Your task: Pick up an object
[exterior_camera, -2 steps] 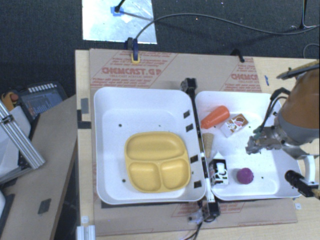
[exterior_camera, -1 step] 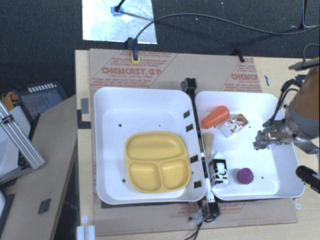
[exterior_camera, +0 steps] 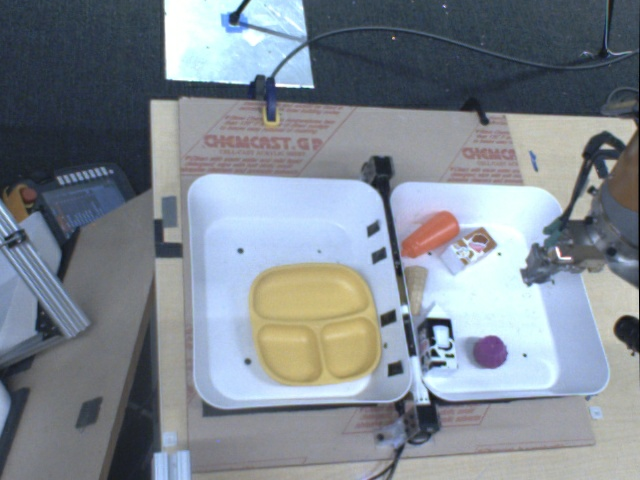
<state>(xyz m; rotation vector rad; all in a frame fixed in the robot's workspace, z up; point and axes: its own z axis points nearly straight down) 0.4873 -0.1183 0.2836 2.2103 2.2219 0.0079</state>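
Note:
The right bin (exterior_camera: pixel 560 368) holds an orange carrot (exterior_camera: pixel 430 233) at its upper left, a small white and brown box (exterior_camera: pixel 469 249) beside it, a tan cone-shaped piece (exterior_camera: pixel 414 282) by the left wall, a black and white carton (exterior_camera: pixel 438 343) at the lower left and a purple ball (exterior_camera: pixel 489 351) near the front. My gripper (exterior_camera: pixel 540 268) hangs over the right side of this bin, to the right of the box and above the ball, apart from all of them. Nothing shows between its tips.
The left bin (exterior_camera: pixel 220 218) bears a yellow divided plate (exterior_camera: pixel 314 322). A black divider with clips (exterior_camera: pixel 392 268) runs between the bins. Cardboard (exterior_camera: pixel 330 138) lies under both, and a cable (exterior_camera: pixel 400 38) crosses the dark floor behind.

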